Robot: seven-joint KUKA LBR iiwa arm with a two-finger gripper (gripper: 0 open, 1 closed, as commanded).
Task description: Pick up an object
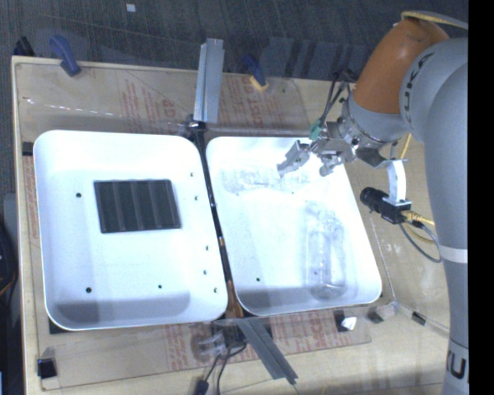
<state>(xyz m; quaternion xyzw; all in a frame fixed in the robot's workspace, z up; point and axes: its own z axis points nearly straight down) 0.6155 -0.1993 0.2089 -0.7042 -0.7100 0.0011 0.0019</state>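
Evidently poised to descend, the tool point(310, 158), fingers spread and empty, hangs above the right bin's point(364, 245) clear bottle point(325, 249).

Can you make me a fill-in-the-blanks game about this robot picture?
1. The dark ridged panel lies in the ____ bin as the camera sees it.
2. The clear plastic bottle lies in the ____ bin as the camera sees it.
3. The gripper hangs over the far part of the bin that holds the ____.
4. The band above the arm's wrist is coloured ____.

Missing words: left; right; bottle; orange
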